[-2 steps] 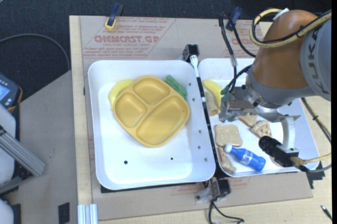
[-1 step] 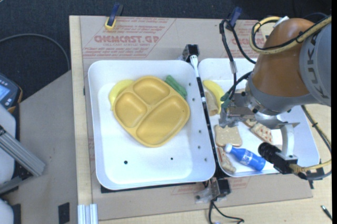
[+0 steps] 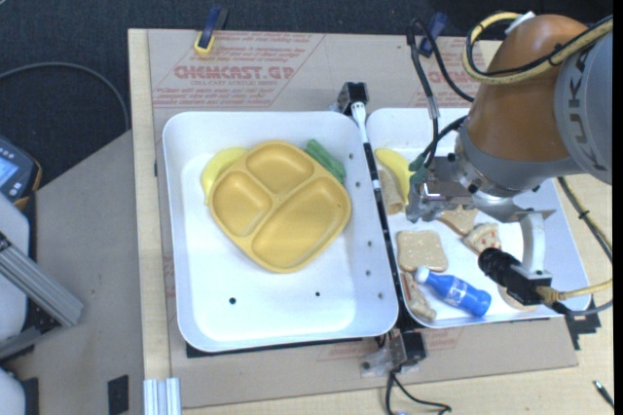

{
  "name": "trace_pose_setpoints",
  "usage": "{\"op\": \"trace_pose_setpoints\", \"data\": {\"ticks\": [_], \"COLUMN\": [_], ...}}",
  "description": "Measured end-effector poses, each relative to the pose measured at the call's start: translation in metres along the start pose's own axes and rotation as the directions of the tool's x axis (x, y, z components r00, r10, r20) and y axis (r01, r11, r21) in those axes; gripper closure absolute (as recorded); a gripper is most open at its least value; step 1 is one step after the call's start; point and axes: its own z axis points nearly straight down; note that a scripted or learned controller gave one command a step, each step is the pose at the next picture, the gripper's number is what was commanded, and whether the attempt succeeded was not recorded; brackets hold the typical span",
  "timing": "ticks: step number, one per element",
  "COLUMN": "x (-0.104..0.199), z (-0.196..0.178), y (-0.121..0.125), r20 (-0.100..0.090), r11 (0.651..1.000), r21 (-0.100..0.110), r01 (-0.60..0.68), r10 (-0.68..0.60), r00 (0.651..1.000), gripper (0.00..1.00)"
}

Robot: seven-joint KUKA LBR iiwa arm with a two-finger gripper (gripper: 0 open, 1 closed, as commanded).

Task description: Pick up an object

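The arm's pincer hangs low over the right bin, above toy bread slices; its opening cannot be told. Judged mid-reach; next, close on one piece.

Two white bins, one yellow divided plate, one blue bottle.

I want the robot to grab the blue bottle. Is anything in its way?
Nothing visible lies on the blue bottle; it rests uncovered in the right bin, toast slice beside it. The gripper hangs further back over the same bin, open space between them.
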Motion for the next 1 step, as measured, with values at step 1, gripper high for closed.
{"op": "trace_pose_setpoints", "data": {"ticks": [1], "x": [-0.0045], "z": [0.0183], "y": [0.0015], "r20": [-0.001], "r11": [1.000], "r21": [0.008], "r01": [-0.002], "r10": [0.002], "r00": [1.000], "gripper": [1.00]}}
